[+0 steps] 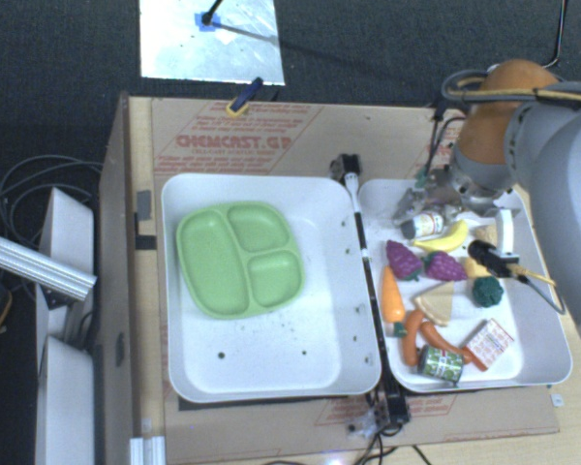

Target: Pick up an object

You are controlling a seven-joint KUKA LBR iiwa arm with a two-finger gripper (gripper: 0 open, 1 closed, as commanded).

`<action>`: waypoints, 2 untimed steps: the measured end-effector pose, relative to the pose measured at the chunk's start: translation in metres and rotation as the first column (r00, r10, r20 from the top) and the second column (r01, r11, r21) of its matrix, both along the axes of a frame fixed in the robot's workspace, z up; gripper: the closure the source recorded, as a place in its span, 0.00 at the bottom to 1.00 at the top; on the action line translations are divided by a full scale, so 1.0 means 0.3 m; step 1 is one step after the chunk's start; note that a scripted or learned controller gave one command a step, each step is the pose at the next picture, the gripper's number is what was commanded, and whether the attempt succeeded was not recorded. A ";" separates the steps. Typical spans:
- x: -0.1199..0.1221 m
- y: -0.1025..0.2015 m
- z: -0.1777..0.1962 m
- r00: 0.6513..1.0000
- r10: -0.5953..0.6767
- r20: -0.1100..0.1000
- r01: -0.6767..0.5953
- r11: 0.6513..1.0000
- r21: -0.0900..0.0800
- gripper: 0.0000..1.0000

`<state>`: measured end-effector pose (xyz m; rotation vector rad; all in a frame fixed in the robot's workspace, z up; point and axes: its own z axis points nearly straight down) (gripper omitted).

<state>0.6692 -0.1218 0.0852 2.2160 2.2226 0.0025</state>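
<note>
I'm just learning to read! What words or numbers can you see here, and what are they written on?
"CHEMCAST GP" in red, on the brown board behind the bins.
Smaller red print around it: too blurred to read.
Labels on the green can, the small bottle and the red-and-white packet: too small to read.

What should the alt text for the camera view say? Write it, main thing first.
A grey robot arm's gripper sits low over a small bottle in the right bin, among toy food including a banana and carrot. The left bin holds a green divided plate.
</note>
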 end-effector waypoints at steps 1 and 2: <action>0.008 0.002 0.045 1.000 0.004 0.007 -0.004 1.000 -0.001 1.00; -0.051 0.222 0.338 1.000 0.003 0.003 -0.003 1.000 0.002 1.00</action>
